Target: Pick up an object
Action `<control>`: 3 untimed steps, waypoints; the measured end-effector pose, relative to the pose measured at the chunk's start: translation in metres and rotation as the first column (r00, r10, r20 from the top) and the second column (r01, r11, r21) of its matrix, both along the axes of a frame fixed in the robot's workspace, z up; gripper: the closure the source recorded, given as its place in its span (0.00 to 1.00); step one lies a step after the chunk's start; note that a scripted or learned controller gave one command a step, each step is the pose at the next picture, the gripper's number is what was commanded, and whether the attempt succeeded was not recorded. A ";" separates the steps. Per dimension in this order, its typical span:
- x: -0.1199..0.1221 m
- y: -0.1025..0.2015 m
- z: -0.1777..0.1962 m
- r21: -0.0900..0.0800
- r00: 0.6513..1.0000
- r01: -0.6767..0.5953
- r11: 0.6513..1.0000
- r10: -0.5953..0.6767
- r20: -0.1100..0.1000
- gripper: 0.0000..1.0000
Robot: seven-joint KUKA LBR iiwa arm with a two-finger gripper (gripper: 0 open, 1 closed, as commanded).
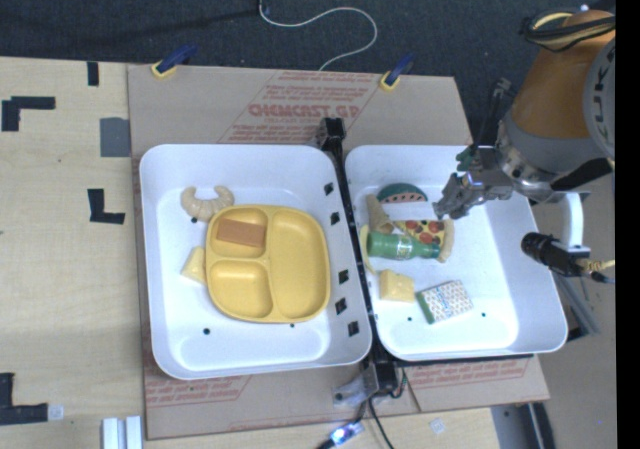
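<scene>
My gripper (452,201) hangs over the right bin (520,317), just right of a watermelon slice (402,194) and above a pizza slice (428,231). A green bottle (400,245) lies on its side in the middle of that bin, touching the pizza slice. Below it sit a yellow cheese wedge (397,286) and a green-edged patterned block (444,301). Nothing shows between the dark fingers.
The left bin (165,267) holds a yellow divided tray (290,277) with a brown slab (240,231) in one compartment, a tan curled piece (204,201) and a yellow wedge (193,265). A black clip (331,132) sits at the bins' shared rim.
</scene>
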State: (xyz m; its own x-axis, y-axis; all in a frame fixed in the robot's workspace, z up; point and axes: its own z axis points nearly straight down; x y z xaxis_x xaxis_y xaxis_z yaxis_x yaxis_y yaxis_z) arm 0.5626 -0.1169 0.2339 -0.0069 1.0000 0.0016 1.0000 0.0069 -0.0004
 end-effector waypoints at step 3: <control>-0.009 0.149 -0.018 -0.001 1.000 0.002 1.000 -0.002 -0.002 1.00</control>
